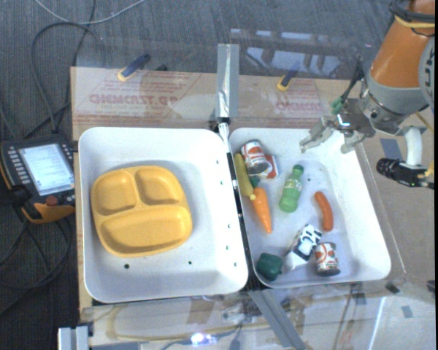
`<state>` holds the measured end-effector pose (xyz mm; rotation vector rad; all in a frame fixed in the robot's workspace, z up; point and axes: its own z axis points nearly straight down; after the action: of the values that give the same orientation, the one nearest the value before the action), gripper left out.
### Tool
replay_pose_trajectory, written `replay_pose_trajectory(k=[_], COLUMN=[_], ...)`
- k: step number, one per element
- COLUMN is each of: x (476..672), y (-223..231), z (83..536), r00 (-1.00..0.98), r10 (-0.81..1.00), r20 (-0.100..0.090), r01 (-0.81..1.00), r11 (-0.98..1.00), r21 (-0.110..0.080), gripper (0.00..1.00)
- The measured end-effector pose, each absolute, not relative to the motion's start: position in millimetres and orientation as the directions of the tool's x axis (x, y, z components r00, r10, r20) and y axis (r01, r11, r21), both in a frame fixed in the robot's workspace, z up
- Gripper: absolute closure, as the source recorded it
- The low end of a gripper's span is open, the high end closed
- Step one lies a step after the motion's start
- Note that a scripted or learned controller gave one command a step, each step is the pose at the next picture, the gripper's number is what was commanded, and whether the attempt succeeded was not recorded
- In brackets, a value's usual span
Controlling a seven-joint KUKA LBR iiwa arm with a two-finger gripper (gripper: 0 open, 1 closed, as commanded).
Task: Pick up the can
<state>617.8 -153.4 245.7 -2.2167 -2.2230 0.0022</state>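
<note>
The claw (331, 138) hangs over the upper right corner of the right bin (372, 217), its two fingers (312, 140) spread apart with nothing between them, the grey arm and its orange band (399, 57) rising behind toward the right. A can (256, 157) with a red and white label lies on its side at the upper left of the same bin, well apart from the claw. Just beside it run a yellow stick-like item (241, 176) and a carrot (261, 208); a green bottle (291, 189) and a sausage (323, 210) lie nearer the middle. Toward the front edge sit a dark green object (270, 265), a black and white carton (302, 246) and what looks like a second small can (325, 258). The left bin (117, 141) holds a yellow divided tray (141, 210).
</note>
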Motion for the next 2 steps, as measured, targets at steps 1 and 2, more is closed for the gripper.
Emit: replay_pose_trajectory(k=[1, 2], x=[662.2, 667.7], y=[-58, -7], z=[183, 183], r00=[0.088, 0.142], r10=[0.996, 0.990], r20=[0.000, -0.001], r01=[0.996, 0.990], r11=[-0.088, -0.142], r21=[-0.003, -0.003], gripper=[0.00, 0.00])
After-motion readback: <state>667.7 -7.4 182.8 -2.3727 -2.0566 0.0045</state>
